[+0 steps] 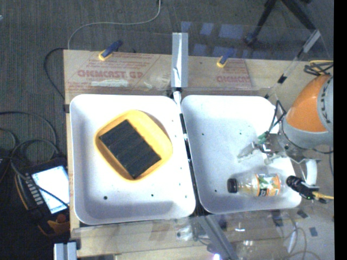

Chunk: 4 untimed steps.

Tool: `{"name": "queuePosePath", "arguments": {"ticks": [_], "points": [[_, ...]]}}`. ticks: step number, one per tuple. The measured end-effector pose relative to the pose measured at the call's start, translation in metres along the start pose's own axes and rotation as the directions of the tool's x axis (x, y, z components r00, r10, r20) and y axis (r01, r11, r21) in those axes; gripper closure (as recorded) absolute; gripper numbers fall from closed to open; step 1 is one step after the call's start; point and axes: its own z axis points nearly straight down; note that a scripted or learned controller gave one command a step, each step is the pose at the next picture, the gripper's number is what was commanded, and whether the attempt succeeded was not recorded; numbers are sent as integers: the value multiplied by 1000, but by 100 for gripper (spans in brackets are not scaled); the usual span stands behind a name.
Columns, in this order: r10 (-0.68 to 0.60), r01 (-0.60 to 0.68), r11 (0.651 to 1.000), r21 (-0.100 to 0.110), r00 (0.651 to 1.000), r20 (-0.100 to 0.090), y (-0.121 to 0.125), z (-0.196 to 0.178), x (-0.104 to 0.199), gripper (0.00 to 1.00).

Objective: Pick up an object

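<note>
Over the right white bin [217, 118] my hand [259, 147], its grip impossible to judge, should drop squarely across the small clear plastic bottle [256, 184] lying just below.

A robotics lab: 2 white bins [217, 202] on a wooden table [108, 72], loose cables [32, 134], carpet, chair base [271, 4].

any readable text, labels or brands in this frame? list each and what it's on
"CHEMCAST GP", red print, on the protective film of the clear sheet behind the left bin.
A second red print on the same sheet behind the right bin: too blurred to read.
Label on the bottle in the right bin: too small to read.
Lit screen of the device on the floor: unreadable.
</note>
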Motion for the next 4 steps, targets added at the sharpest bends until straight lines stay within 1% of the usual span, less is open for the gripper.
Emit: {"name": "queuePosePath", "arguments": {"ticks": [1, 2, 3, 4], "points": [[-126, 126, 992, -28, 992, 9, -39, 3, -1, 0], [-125, 125, 992, -27, 992, 11, -39, -6, -2, 100], [-24, 24, 999, -23, 1000, 12, -44, 3, 3, 100], [251, -251, 968, -21, 968, 8, 25, 3, 5, 100]]}}
